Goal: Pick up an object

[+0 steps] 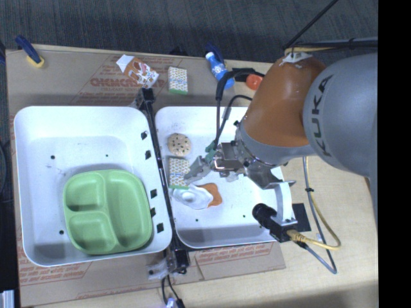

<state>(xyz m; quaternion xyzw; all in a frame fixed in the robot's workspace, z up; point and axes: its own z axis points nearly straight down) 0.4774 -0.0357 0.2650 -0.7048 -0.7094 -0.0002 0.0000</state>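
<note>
Reaching into the right bin [192,233], nothing lifted yet.

You can see the gripper [196,170] low over the objects, its fingers spread apart and holding nothing. Just below it lie a clear wrapper [191,197] and an orange piece [213,193]; a cookie [179,144] sits above. The grasp and lift remain.
</note>
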